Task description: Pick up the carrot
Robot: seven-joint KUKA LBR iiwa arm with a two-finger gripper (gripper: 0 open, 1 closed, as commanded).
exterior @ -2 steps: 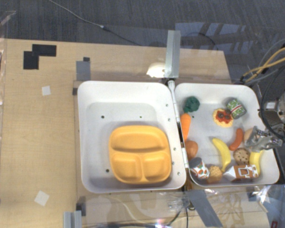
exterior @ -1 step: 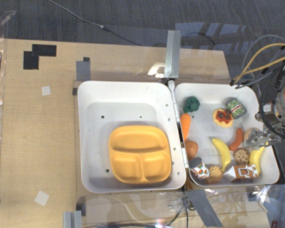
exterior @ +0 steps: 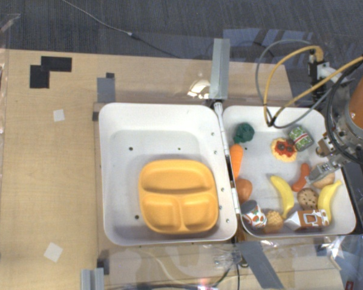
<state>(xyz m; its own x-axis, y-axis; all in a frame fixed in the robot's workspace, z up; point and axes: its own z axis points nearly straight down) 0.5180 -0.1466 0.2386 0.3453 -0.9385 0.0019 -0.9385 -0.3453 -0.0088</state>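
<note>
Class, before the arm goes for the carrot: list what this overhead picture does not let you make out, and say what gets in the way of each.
- Gripper: whether its fingers are open or shut; it is small and blurred at the right bin's far side.
- The carrot: its left side, pressed against the bin wall.
- Small toys in the bin's front row: what each one is; crowded, too small.
- Arm: cut off by the right edge.

Two white bins point(exterior: 109, 162) — one yellow tray point(exterior: 178, 195), one carrot point(exterior: 236, 159), two bananas point(exterior: 282, 193) — one broccoli point(exterior: 244, 132).
</note>
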